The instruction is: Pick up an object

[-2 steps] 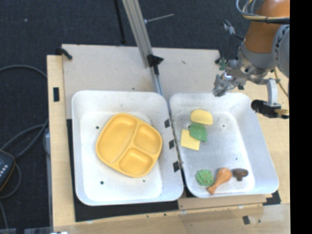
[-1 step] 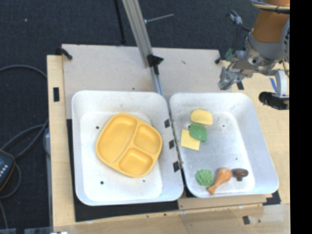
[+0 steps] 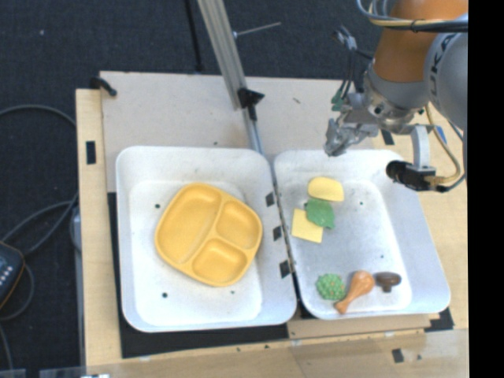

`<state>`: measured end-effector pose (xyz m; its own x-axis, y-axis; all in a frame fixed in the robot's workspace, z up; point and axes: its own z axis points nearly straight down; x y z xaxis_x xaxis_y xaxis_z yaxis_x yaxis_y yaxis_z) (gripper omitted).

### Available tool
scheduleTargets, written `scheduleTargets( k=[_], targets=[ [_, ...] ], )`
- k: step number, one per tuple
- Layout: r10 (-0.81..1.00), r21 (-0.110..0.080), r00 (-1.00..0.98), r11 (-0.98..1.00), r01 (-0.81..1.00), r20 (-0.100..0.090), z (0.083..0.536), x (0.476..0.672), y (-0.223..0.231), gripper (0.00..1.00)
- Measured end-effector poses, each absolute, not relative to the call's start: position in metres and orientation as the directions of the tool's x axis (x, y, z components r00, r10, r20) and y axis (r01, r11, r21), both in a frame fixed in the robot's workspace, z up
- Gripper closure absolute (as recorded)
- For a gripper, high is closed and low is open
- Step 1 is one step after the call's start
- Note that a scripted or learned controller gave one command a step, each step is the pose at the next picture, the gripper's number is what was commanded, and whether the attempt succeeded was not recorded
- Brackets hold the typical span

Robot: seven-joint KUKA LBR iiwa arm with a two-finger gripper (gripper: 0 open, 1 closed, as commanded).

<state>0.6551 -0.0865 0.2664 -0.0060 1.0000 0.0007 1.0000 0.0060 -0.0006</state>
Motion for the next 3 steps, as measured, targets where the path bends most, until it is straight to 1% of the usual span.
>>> scheduleTargets(
  k=[1, 2, 3],
  targets=[
    [1.0, -0.002, -0.006, 0.006, 1.0, 0.001, 0.254, 0.638, -0.033, 1.0],
    [1.0, 0.0, -0.008, 0.008, 1.0, 0.002, 0.255, 0.637, 0.022, 1.0],
    [1.0, -0.001, -0.007, 0.007, 1.0, 0.001, 0.242, 0.627, 0.075, 1.0]
  ],
)
